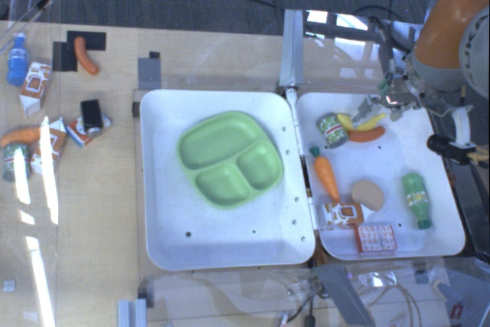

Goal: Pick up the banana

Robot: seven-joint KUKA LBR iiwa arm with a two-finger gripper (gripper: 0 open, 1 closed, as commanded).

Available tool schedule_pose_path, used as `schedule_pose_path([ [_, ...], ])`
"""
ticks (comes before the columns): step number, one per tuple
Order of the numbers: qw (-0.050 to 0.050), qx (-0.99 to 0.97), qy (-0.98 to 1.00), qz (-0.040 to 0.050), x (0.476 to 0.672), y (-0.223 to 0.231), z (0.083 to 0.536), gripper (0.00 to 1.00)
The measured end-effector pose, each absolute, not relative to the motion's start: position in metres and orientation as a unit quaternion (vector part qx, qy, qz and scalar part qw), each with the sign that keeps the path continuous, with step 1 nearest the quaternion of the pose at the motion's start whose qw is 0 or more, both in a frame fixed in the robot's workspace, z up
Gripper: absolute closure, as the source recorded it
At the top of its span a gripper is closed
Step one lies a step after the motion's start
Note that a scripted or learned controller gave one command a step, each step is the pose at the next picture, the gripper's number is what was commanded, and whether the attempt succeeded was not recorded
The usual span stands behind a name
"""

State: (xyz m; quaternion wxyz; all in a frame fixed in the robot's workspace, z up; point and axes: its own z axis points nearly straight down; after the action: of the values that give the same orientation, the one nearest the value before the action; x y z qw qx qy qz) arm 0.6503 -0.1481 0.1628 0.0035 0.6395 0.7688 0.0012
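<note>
The small yellow curved plastic banana (360, 119) lies in the upper part of the right-hand white bin (452, 237), its long axis slanting up to the right, directly under the grey two-finger hand (390, 98), whose spread cannot be told.

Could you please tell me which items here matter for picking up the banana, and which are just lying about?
Belongs to the job:
banana
hand
right bin

Just lying about:
can
sausage
carrot
green bottle
green tray
</note>
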Motion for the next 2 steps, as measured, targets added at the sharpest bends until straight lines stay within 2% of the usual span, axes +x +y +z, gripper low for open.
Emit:
schedule_pose_path([
  [1,0.002,0.676,0.737,0.0013,0.6657,-0.1310,0.0980,0.00],
  [2,0.002,0.676,0.737,0.0013,0.6657,-0.1310,0.0980,0.00],
])
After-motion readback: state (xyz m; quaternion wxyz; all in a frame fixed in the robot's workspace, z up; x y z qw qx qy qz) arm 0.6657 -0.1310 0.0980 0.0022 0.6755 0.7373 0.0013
